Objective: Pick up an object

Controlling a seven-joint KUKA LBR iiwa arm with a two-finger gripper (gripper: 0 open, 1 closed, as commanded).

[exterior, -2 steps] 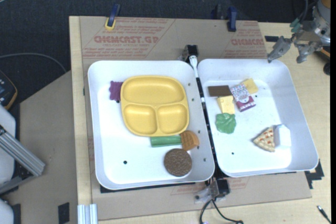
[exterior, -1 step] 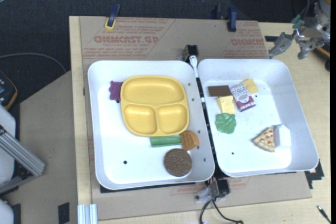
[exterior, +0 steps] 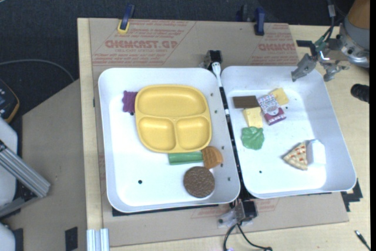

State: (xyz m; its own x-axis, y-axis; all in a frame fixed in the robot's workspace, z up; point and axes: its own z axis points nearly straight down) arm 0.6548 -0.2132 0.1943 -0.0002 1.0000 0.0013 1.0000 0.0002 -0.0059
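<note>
Dark carpet all round, with a board-topped counter (exterior: 176, 38) bearing two shallow white bins side by side. Taking the right bin (exterior: 329, 126) as landmark throughout.

Left of it, touching along the shared rim: the left bin (exterior: 111, 144), carrying a yellow divided plate (exterior: 173, 117), a purple piece (exterior: 128, 101) at the plate's far-left edge, a green stick (exterior: 184, 157), a tan bun-like piece (exterior: 212, 156) and a brown round cookie (exterior: 200, 181).

Inside the right bin, toward its upper left: a brown bar (exterior: 245, 101), a pale yellow slab (exterior: 253, 117), a small printed packet (exterior: 271, 109) and a yellow wedge (exterior: 279, 96), all clustered and touching or nearly so. Just below that cluster, a green leafy piece (exterior: 252, 138). Toward the bin's lower right, a pizza slice (exterior: 297, 156), well apart from the rest, long axis running from lower left to upper right.

Hanging over the bin's upper right corner, near the rim: the jaws (exterior: 318, 68), spread apart and holding nothing, fingers pointing down toward the bin floor. Arm (exterior: 358, 20) reaching in from the right, wrist close above the corner.

Nearest candidate judged to be the yellow wedge and packet, lying down and to the left of the jaws. Pizza slice almost straight below, farther off but isolated, so likely the cleaner grasp. Either way, needs travel inward from the corner before descending.
</note>
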